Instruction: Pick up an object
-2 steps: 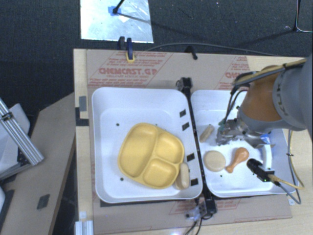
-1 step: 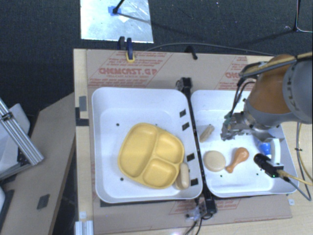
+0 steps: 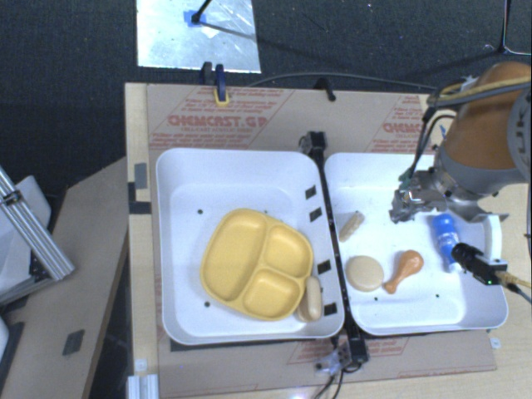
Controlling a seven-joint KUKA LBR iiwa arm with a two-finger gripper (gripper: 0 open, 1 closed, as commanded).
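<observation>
Right white bin [image 3: 416, 322]: arm [image 3: 486, 127] bent over, jaws [image 3: 405, 204] low; spread indiscernible.

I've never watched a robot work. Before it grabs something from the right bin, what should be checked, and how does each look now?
1. Objects within reach in the right bin: ok; a round cookie-like piece, a toy drumstick and a blue object lie there.
2. Tool above that bin: ok.
3. Tool holding nothing: cannot tell.
4. Pieces apart for a clean grasp: not ok; the drumstick lies close beside the round piece.
5. Yellow tray out of the way: ok, it's in the left bin.
</observation>
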